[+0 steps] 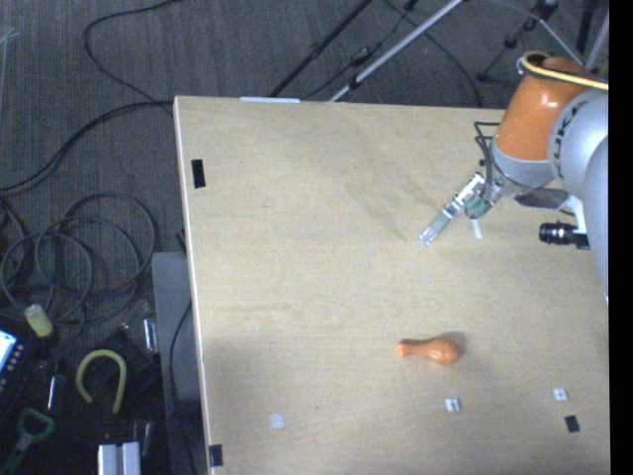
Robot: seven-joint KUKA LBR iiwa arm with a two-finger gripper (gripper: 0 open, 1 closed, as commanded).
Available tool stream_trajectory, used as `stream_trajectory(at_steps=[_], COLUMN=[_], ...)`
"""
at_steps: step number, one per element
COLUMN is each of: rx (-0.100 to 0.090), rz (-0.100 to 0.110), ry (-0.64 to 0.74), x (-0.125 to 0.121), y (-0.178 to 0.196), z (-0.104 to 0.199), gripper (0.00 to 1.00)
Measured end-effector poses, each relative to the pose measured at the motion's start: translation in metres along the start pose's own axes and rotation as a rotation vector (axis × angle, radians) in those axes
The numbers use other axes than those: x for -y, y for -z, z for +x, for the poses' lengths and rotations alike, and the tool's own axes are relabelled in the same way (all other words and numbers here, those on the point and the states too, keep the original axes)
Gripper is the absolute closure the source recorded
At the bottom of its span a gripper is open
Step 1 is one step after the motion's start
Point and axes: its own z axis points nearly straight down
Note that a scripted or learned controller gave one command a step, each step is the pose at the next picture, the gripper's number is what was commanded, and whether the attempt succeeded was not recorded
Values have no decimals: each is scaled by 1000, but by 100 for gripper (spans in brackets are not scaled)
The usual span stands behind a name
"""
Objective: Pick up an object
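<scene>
Camera view, end effector (435,231) (grip state unclear) above bench, orange gourd-shaped object (431,349) apart.

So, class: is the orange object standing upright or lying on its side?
Lying on its side: the orange object stretches flat across the wooden bench, narrow end pointing left.

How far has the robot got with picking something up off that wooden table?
Nothing looks done yet. The orange pear-shaped object lies alone on the table, untouched. In hand: the gripper hangs over bare wood, well up and to the right of the object, with nothing between its fingers. Left: move over the object, come down, close on it and lift.
</scene>
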Motion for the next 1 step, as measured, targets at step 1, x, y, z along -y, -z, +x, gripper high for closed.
stream_trajectory(at_steps=[1], rx=[3], rz=[-3], ry=[1], x=[-2], y=[10], z=[0], gripper=[100])
